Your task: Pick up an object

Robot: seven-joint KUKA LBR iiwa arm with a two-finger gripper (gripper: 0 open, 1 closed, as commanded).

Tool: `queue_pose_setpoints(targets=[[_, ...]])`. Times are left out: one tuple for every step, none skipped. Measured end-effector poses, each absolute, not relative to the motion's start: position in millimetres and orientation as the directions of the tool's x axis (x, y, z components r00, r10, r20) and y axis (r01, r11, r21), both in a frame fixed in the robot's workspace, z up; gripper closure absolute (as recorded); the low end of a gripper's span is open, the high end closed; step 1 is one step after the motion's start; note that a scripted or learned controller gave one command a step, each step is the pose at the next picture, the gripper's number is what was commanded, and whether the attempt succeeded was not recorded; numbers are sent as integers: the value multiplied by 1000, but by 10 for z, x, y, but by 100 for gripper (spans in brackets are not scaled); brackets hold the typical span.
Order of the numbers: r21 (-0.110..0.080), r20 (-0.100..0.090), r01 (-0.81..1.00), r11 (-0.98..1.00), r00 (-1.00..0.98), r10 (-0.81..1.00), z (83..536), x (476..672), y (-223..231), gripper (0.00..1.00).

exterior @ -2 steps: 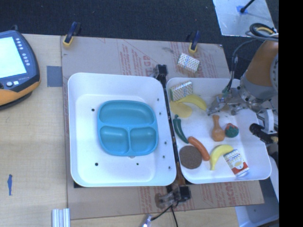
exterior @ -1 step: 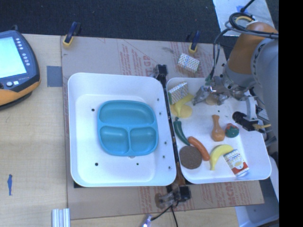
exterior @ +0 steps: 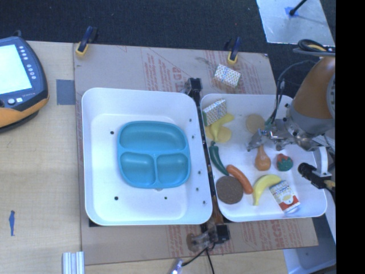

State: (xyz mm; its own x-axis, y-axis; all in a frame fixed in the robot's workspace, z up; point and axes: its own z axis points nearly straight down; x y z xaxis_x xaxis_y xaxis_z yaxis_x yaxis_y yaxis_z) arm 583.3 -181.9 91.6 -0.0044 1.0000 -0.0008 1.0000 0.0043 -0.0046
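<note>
Tan pear-shaped toy (exterior: 262,158): right white bin (exterior: 308,210), upright-ish, neck toward far side.
Gripper (exterior: 268,137): just beyond the neck, touching or barely apart (hard to judge).
Opening: cannot tell.
Neighbour: small red-green strawberry (exterior: 284,163) just right.

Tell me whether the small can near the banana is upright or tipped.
Tipped: the can lies on its side in the right bin, its printed wall facing up beside the banana.

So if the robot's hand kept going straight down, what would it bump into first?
Probably the small brown pear-shaped toy, which sits just below the hand in the right bin. Height is hard to judge from above.
</note>
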Motion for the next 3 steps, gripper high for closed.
queue_pose_setpoints(targets=[[-6, -1, 1000, 6, -6, 1000, 1020, 5834, -1827, 100], [-3, 1, 1000, 5, -5, 1000, 1326, 6565, -1154, 100], [-4, 1, 1000, 2, -2, 1000, 1676, 6147, -1557, 100]])
